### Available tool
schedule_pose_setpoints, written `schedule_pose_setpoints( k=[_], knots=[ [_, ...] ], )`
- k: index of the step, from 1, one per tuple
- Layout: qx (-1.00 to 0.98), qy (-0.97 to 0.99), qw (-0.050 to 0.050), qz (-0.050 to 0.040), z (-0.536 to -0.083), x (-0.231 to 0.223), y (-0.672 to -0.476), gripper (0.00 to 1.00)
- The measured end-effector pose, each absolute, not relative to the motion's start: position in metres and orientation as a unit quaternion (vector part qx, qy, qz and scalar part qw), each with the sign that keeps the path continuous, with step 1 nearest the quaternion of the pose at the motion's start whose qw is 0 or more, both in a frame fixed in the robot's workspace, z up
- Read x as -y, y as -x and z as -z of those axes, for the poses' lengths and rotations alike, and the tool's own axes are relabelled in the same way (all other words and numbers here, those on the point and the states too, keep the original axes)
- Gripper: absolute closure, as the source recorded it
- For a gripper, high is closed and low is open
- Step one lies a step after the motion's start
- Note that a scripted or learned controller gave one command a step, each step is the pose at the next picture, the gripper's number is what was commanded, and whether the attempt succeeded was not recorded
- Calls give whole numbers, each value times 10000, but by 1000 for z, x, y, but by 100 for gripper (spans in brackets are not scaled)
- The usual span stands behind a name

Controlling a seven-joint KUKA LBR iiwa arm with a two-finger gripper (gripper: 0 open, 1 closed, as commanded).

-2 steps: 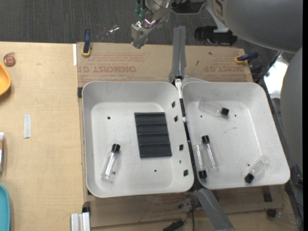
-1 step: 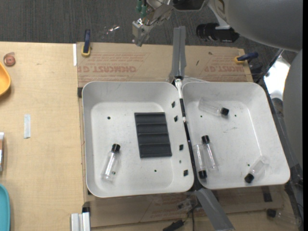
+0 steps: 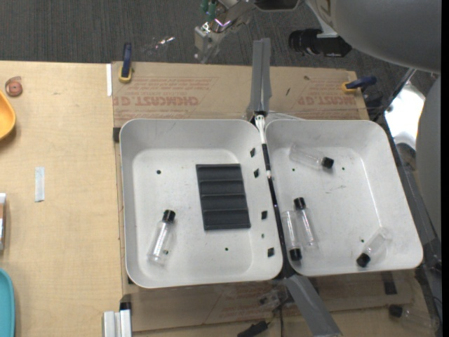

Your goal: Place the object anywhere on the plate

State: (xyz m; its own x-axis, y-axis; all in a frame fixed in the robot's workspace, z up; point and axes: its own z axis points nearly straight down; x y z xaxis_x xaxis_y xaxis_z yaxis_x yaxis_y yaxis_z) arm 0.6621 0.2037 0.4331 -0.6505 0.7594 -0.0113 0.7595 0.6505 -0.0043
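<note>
Lying beside the black ribbed plate (image 3: 223,196) rather than on it, the clear vial (image 3: 161,236) in the left bin (image 3: 133,188) tells you the placing is not yet done. Four more vials (image 3: 300,225) lie in the right bin (image 3: 393,188). The arm (image 3: 382,9) sits high at the far edge, and you cannot tell the pincer's state.
</note>
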Motion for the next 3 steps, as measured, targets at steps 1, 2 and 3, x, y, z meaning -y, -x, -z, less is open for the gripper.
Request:
schedule_pose_setpoints(
  k=[1, 2, 3],
  knots=[
    [-9084, -4181, 54, 54, -441, -203, -663, 100],
    [-9083, -4183, 65, 67, -449, -202, -664, 100],
    [-9082, -4184, 72, 85, -456, -201, -666, 100]
  ],
)
